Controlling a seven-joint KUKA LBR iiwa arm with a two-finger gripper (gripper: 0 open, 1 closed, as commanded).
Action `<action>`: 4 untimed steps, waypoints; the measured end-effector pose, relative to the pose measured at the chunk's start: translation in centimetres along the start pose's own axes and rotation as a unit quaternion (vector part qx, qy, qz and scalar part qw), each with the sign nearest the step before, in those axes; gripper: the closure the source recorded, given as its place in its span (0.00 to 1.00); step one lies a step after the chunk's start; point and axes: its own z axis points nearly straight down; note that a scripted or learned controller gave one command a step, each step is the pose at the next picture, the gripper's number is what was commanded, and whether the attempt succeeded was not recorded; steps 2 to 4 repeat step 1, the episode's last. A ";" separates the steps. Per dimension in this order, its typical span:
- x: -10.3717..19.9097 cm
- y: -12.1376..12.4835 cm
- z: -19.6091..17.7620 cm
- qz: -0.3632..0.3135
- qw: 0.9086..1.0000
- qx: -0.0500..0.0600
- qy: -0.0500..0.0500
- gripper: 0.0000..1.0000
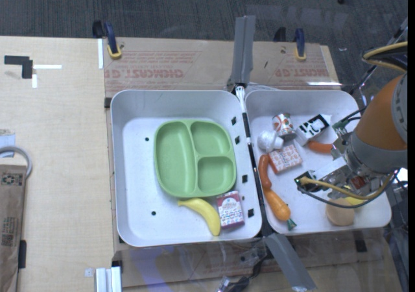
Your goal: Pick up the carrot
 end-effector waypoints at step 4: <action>-1.4 7.3 5.7 0.039 0.999 0.001 0.001 1.00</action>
